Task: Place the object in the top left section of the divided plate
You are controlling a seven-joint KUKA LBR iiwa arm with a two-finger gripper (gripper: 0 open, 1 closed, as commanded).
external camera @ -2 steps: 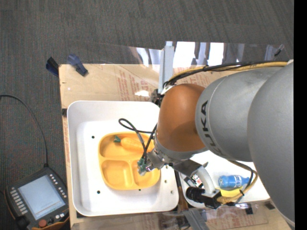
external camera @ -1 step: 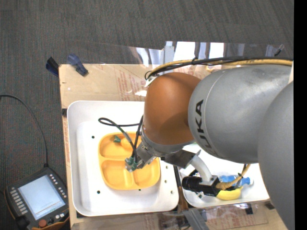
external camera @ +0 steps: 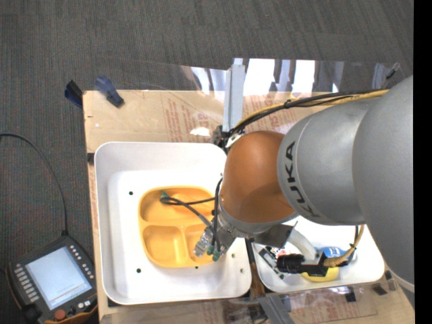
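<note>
pendant (external camera: 50, 283) floor, lower left | blue tape (external camera: 108, 90) bench corner | black cable (external camera: 47, 167) floor

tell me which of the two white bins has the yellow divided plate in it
The left bin, the one under the gripper, holds the yellow divided plate. The right bin holds small mixed objects instead.

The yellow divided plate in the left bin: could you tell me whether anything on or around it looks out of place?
Nothing looks spilled or damaged. The yellow divided plate lies flat in the left bin, slightly skewed to the bin's edges. A dark cable from the tool drapes across the plate's upper section, which may just be the arm's own wiring.
</note>
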